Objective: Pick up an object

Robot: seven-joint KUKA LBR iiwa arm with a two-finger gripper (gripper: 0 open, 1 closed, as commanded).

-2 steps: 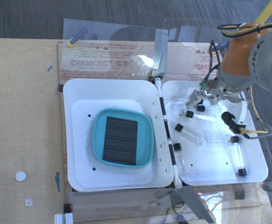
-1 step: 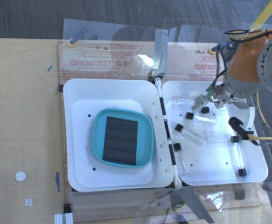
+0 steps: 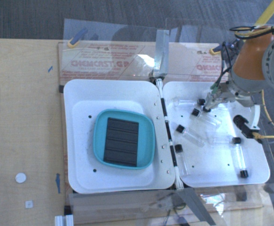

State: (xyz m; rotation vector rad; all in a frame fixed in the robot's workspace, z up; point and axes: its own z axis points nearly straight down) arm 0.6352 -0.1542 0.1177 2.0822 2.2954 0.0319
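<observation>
The arm was in the approach step of the pick: the gripper [image 3: 211, 102] hung low over the upper part of the right bin [image 3: 256, 173], right of centre in the frame, with nothing visibly between its fingertips. Whether those tips were parted or closed could not be told at this size, so no grasp can be claimed.

Several clear plastic vials with black caps lay scattered on the right bin's floor. One black-capped vial [image 3: 196, 111] sat just beside the gripper's tip, to its lower left, and looked the likeliest target. Another vial [image 3: 189, 134] lay near the bin's middle, a third [image 3: 240, 158] stood lengthwise toward the lower right, and one [image 3: 179, 157] rested close to the divider between the bins. Judged from this, the next move called for settling squarely over one vial, across its narrow width, and closing before lifting; clear round tubes seem apt to roll or slip.

The arm entered from the upper right, its orange band [image 3: 252, 55] above the wrist, the wrist pitched down and leftward into the bin.

The left bin [image 3: 75, 126] held a teal tray [image 3: 99, 126] carrying a dark ridged block [image 3: 121, 141].
</observation>
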